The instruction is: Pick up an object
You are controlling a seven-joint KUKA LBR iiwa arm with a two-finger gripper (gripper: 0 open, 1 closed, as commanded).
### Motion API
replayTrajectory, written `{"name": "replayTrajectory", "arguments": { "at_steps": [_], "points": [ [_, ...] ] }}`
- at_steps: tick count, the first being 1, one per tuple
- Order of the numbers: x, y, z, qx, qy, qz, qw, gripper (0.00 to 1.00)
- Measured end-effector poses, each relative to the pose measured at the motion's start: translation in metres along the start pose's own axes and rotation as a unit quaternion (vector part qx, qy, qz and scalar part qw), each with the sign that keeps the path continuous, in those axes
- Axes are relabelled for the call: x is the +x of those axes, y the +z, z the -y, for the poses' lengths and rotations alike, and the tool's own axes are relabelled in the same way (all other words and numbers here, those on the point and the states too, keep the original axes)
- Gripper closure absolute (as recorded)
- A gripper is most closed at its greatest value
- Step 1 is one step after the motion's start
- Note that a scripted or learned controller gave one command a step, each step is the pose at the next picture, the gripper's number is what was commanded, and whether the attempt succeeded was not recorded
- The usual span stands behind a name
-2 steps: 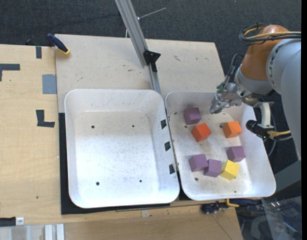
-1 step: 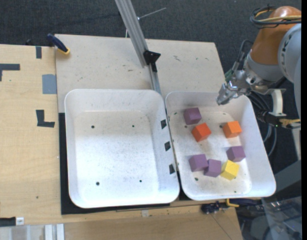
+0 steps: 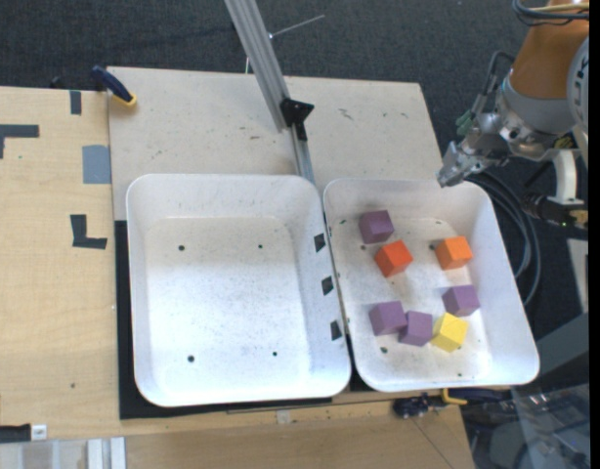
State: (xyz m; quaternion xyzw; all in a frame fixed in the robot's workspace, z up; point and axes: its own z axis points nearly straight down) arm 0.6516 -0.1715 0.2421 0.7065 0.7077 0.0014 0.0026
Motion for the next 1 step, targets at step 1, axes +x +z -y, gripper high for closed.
{"name": "replayTrajectory", "arguments": {
  "at_steps": [1],
  "points": [
    [0.0497, -0.0082, 0.0105, 0.003, -0.002, -0.001, 1.0000, 1.00]
  ]
}}
